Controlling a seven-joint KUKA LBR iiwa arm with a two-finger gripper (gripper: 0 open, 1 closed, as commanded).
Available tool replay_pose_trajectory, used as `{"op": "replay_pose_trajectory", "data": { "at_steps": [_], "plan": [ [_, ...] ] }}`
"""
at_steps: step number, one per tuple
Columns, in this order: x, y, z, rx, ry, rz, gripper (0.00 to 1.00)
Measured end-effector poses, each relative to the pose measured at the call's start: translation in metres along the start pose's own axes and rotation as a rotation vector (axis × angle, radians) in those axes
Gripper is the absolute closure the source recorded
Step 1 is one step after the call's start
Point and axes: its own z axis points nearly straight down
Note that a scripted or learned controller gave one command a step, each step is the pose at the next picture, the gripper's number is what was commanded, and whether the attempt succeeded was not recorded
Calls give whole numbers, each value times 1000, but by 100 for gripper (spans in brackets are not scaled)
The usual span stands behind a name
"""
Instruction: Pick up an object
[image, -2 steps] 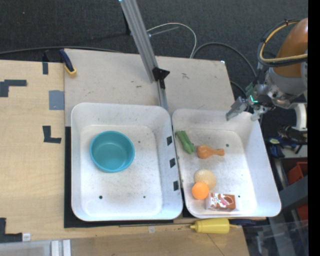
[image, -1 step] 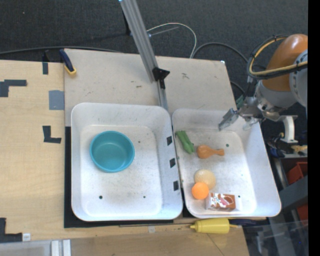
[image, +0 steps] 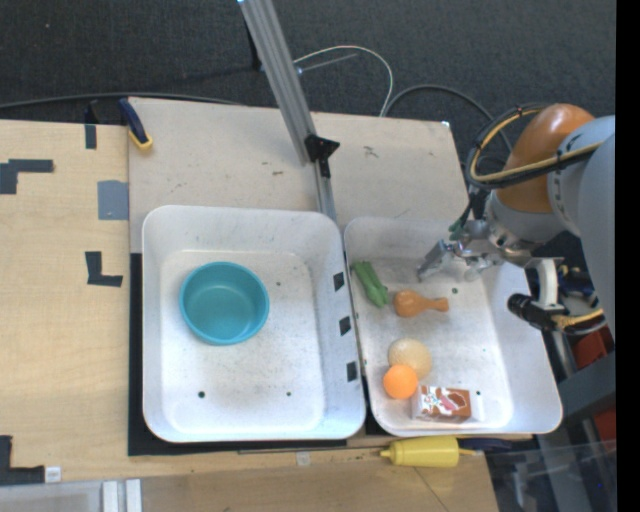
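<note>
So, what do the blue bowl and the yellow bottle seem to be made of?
The blue bowl looks like smooth plastic: even teal colour, soft sheen. The yellow bottle also looks plastic, with a uniform colour and moulded nozzle, though it is too small to be sure.

2 bins, 1 bowl, 5 food items, 1 yellow bottle

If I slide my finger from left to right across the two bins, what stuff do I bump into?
Round teal plastic bowl → green vegetable toy → tan drumstick-shaped toy → grey two-finger gripper.
</note>
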Motion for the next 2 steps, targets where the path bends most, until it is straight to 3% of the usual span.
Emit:
{"op": "replay_pose_trajectory", "data": {
  "at_steps": [1, 2],
  "plan": [
    [1, 0, 23, -3, -1, 0, 0],
    [2, 0, 11, -6, -2, -2, 100]
  ]
}}
